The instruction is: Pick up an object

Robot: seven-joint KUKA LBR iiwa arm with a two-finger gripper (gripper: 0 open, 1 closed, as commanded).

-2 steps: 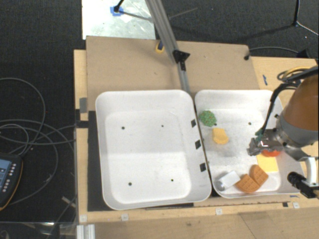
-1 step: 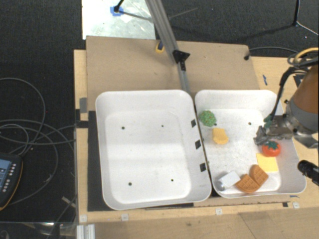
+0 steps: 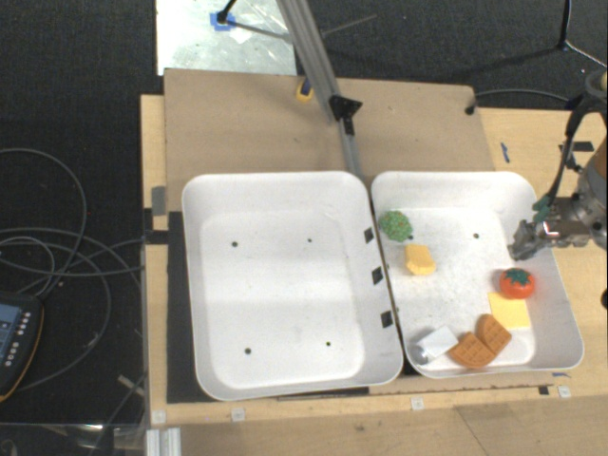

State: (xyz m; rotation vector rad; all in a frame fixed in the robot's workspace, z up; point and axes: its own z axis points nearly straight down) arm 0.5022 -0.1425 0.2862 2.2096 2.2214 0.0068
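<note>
The right bin [image 3: 446,186] holds several toy foods: a green broccoli [image 3: 395,224], a yellow block [image 3: 420,259], a red tomato [image 3: 516,282], a yellow cheese slice [image 3: 510,311], a brown waffle [image 3: 480,342] and a white-grey piece [image 3: 435,343]. My gripper [image 3: 525,245] hangs over the bin's right side, just above and beside the tomato. Nothing shows between its fingertips.
The left bin [image 3: 275,283] lies beside the right one, with black clips along the shared wall. A grey pole [image 3: 318,60] slants in from the top. Cables and a pendant lie on the floor at left.
</note>
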